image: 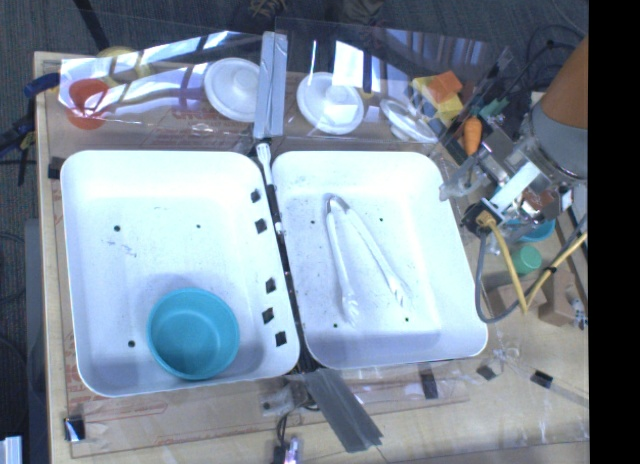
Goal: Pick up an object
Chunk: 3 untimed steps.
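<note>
Currently gripper (pixel 490 197) was parked beyond right bin (pixel 455 252); jaw state couldn't be determined; thin clear plastic tongs (pixel 362 252) risked being missed; round teal bowl (pixel 194 332) untouched.

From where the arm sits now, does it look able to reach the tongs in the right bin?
Probably yes: the tongs lie alone on the bin floor, nothing over them, and the gripper sits just past that bin's right rim.
</note>
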Each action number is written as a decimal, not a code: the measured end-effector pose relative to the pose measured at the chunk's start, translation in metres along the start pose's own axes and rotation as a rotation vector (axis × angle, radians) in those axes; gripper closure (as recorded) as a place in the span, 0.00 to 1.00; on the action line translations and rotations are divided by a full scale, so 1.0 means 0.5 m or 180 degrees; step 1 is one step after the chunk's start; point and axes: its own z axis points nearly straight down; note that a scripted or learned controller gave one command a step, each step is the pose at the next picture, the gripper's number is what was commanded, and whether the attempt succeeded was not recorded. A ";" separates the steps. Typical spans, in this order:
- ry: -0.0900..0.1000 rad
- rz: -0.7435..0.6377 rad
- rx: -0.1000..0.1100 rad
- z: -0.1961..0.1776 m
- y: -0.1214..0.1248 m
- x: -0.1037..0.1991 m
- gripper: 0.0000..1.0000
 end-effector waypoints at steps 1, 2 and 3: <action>-0.0017 0.1007 0.0022 0.306 0.034 0.055 0.00; -0.0004 0.1014 0.0010 0.162 0.057 0.050 0.00; -0.0017 0.0974 0.0023 0.430 0.036 0.126 0.00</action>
